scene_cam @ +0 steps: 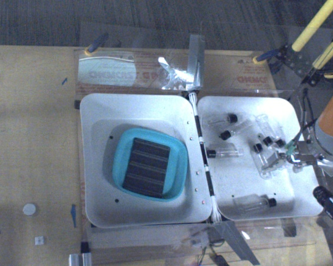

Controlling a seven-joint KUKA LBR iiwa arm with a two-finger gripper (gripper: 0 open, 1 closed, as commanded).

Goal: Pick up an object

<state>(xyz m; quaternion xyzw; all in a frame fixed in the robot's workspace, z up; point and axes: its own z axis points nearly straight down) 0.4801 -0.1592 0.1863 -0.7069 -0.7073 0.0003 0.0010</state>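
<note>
Clear vials with black caps, the objects on offer for picking, lie scattered in the right bin [241, 204], while the left side of the frame begins with bare tan tabletop [28, 148] carrying a small grey disc [29, 209] at lower left and a tiny square piece [39, 240] just below it. Next comes the left bin [94, 115], a shallow white tray in which a light blue tray [119, 159] sits slightly turned, holding a dark ribbed block [147, 167] in its middle. Above this bin, toward the upper centre of the frame, a clear plastic bag [106, 71] and some crumpled transparent wrap [175, 76] lie on a cardboard sheet. Right of the seam between the bins, one vial [222, 153] lies flat near the left wall of the right bin, two more [231, 118] [226, 134] sit in its upper part, another vial [254, 203] rests near the lower edge, and a cluster of vials [265, 143] is gathered at centre right. The end effector [277, 160] reaches in from the right edge of the frame, low over that cluster; whether it is spread or pinching anything cannot be told, since the clear vials and metal parts blur together there. At the upper right corner, yellow-handled clamps [316, 21] stand beyond the bin.
</note>
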